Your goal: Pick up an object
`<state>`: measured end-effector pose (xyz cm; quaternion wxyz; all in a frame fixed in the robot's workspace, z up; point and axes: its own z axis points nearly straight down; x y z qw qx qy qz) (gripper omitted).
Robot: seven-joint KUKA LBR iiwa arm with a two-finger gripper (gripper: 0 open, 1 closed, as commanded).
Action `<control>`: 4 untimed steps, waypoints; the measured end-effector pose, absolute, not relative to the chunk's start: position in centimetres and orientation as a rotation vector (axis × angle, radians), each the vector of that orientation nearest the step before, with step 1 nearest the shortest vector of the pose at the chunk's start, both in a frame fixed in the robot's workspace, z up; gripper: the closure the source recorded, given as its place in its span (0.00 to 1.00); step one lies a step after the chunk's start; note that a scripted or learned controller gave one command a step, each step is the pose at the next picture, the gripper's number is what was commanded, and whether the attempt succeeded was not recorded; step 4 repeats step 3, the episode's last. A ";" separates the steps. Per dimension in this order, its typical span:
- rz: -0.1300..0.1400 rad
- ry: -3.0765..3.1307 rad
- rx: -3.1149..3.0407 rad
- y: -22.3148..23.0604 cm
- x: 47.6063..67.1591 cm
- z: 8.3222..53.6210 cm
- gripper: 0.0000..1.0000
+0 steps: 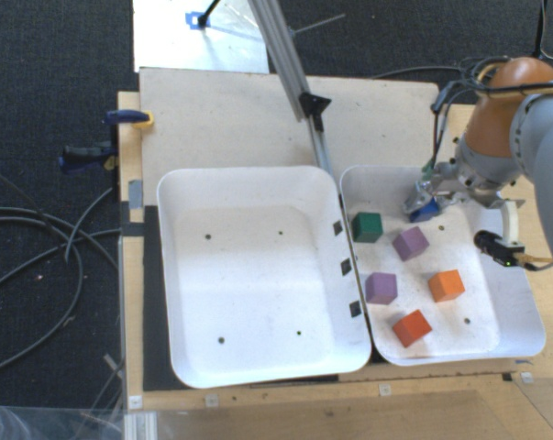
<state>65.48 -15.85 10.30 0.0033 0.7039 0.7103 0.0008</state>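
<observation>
Right bin [524,333] holds five blocks around open floor. The arm enters from right; gripper [424,205] near the back rim, fingers clamped on a blue block [426,211].

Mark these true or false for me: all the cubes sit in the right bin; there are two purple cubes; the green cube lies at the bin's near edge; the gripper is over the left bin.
1. All cubes sit in the right bin. True.
2. Two purple cubes. True.
3. The green cube lies at the near edge. False: it is toward the far side; the red cube lies nearest.
4. The gripper is over the left bin. False: it is over the right bin, by a blue object.
</observation>
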 end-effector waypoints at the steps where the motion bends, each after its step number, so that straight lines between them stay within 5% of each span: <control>1: -0.002 2.213 2.217 -9.7 60.4 9.4 1.00; 2: 0.013 2.229 2.205 -3.6 62.4 19.5 1.00; 3: 0.012 2.235 2.204 3.8 67.3 20.6 1.00; 4: 0.012 2.235 2.204 3.8 67.3 20.6 1.00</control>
